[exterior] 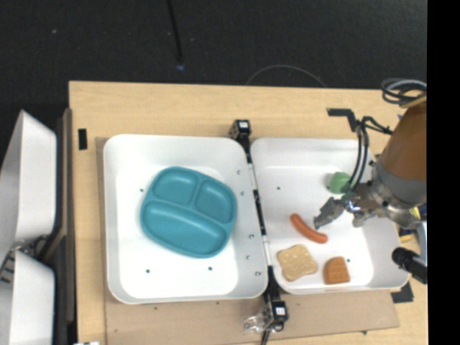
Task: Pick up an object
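Hand (pixel 327 216) hangs low in the right bin (pixel 287 157), fingers spread open, nothing between them. Nearest target: sausage (pixel 309 228), just below-left of the fingertips, lying flat on the bin floor at a slant; touching or a hair apart, can't tell.

Step in hand, as I judge it: closing in on the sausage for a grasp. To do it well, centre the fingers over the sausage's middle, turn the wrist so the jaws cross its short axis, not along its length, go down until the tips straddle it near the floor, then close. It's thin and round, so an off-centre pinch likely rolls it away or squirts it out. Lift straight up and check it sits between the fingers.

Other options: green piece (pixel 338 182) up and right of the hand, close to the wrist, partly hidden by cables. Toast (pixel 297 261) below-left of the hand. Orange lump (pixel 336 270) straight below, near the bin's front wall.

Counts: bins 2 (left bin (pixel 118 214)), sausage 1, toast 1, orange lump 1, green piece 1, blue divided plate (pixel 188 210) 1 in the left bin, far left of the hand. Worktop (pixel 86 106) 1, arm 1.
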